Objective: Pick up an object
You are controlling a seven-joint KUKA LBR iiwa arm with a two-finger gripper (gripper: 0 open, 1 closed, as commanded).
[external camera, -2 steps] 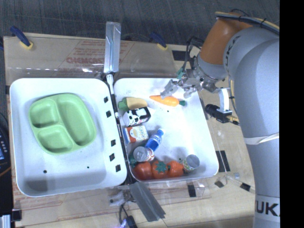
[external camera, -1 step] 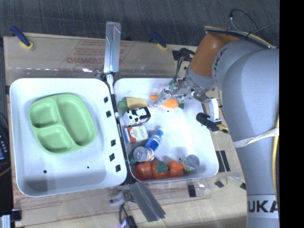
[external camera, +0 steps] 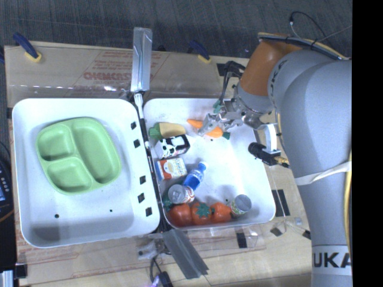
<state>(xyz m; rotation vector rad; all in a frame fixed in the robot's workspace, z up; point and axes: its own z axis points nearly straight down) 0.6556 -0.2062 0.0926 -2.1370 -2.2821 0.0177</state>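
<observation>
— What does the arm [external camera: 311, 130] look like?
— Bulky, smooth grey casing, rounded at the joints, with an orange band [external camera: 263, 67] above the wrist.
— Any markings?
— Dark letters "UKA" low on the right, cut off at the edge. A thin black cable [external camera: 311, 23] loops over the far end.
— And the tool [external camera: 218, 119]?
— Small, metallic grey, with black fittings beside it.

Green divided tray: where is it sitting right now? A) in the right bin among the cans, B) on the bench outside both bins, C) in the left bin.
C: the green divided tray lies flat in the left bin, apart from the cans and toys in the right bin.
</observation>
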